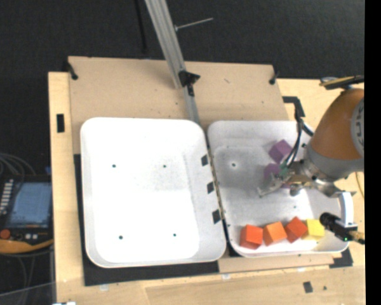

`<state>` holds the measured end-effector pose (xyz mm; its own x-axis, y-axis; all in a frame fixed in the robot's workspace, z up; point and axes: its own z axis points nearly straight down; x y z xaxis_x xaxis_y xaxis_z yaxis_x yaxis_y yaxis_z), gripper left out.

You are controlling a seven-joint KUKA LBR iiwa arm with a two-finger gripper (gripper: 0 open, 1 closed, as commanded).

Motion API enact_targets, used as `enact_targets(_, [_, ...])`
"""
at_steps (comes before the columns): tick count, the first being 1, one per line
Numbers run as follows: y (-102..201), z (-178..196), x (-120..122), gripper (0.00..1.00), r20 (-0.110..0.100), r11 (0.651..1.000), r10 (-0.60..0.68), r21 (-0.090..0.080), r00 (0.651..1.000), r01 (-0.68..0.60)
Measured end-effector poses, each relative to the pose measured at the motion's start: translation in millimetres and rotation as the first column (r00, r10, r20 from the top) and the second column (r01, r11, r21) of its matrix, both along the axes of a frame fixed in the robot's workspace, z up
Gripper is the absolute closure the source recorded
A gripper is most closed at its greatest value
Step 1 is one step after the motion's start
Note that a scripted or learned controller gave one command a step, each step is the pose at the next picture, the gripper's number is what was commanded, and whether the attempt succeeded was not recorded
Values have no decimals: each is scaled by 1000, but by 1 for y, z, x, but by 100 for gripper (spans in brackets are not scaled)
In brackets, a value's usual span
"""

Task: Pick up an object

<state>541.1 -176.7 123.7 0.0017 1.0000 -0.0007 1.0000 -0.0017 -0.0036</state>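
Note:
In the right bin [241, 145] two purple blocks lie near the middle, one [280, 150] farther back and a smaller one [272, 170] just in front of it. My gripper [274, 184] reaches in from the right, low over the bin floor, right beside the nearer purple block. Whether it touches that block is unclear. Along the bin's front wall sit a red-orange block [251, 236], an orange block [274, 232], a red block [296, 228] and a yellow block [315, 227] in a row.
The left bin [146, 189] lies beside the right one. A slanted metal rail [168, 37] runs from the top down to the bins' back edge. The arm's orange band [335, 129] hangs over the right bin's right side.

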Motion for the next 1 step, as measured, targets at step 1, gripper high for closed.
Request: enact_targets(1, [-1, 14, 2, 100, 8, 1000, -6, -1, 1000, 6])
